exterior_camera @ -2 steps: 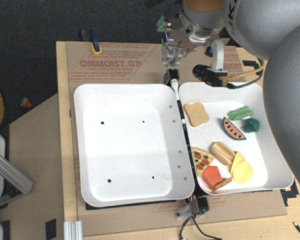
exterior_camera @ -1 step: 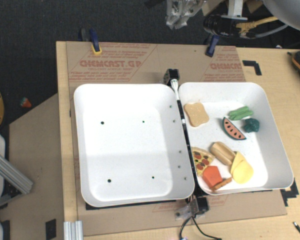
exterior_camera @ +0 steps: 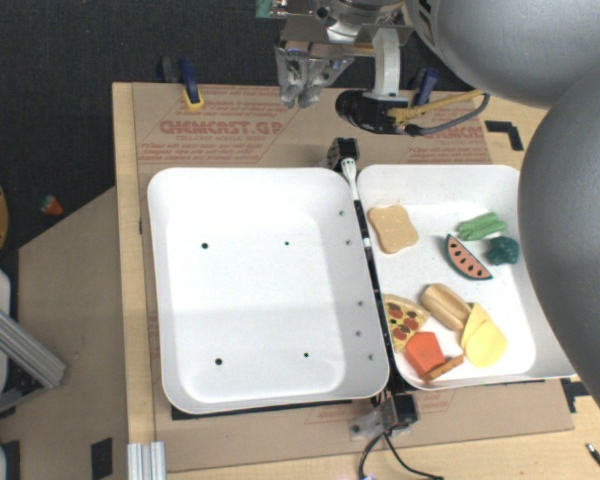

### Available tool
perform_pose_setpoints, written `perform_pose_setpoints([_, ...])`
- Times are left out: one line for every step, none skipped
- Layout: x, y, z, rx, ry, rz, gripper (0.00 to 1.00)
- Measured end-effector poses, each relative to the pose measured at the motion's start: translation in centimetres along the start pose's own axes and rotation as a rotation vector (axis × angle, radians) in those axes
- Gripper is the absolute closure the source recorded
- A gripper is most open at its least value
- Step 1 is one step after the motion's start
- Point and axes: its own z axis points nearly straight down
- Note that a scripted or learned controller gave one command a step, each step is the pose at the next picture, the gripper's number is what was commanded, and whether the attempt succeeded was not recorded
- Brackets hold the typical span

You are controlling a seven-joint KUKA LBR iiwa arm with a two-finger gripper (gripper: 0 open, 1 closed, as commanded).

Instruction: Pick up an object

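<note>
Now, look toward twelve o'clock: your gripper [exterior_camera: 302, 86] hangs above the brown board [exterior_camera: 230, 128] beyond the bins, well apart from every toy. Its fingers [exterior_camera: 292, 80] point down close together with nothing between them, though the angle leaves you unable to tell for certain whether they are fully pressed together. The grey arm [exterior_camera: 540, 58] bulks across the one to three o'clock side of the view.

The left bin [exterior_camera: 170, 268] fills the centre and nine o'clock part of the bench. The right bin [exterior_camera: 435, 183] sits just beside it at three o'clock, and there you find all the things to pick. Nearest the shared wall, at the bin's eleven o'clock, lies a tan bread slice [exterior_camera: 392, 227]. At its one o'clock lies a green bean pod [exterior_camera: 479, 226], with a dark teal lump [exterior_camera: 502, 251] just beside it and a watermelon slice [exterior_camera: 467, 257] touching or almost touching that lump. Toward six o'clock the toys crowd together: a pizza slice [exterior_camera: 403, 318] by the shared wall, a red block [exterior_camera: 425, 350] below it, a tan bread roll [exterior_camera: 444, 306] leaning against a yellow piece [exterior_camera: 483, 340], and a carrot-like stick [exterior_camera: 446, 367] at the bin's lower rim.

A blue clamp [exterior_camera: 190, 80] grips the board's far edge at eleven o'clock.
</note>
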Motion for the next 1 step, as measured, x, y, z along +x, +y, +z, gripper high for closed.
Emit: perform_pose_setpoints([5.19, 0.01, 6.38, 0.000, 0.000, -0.001, 1.00])
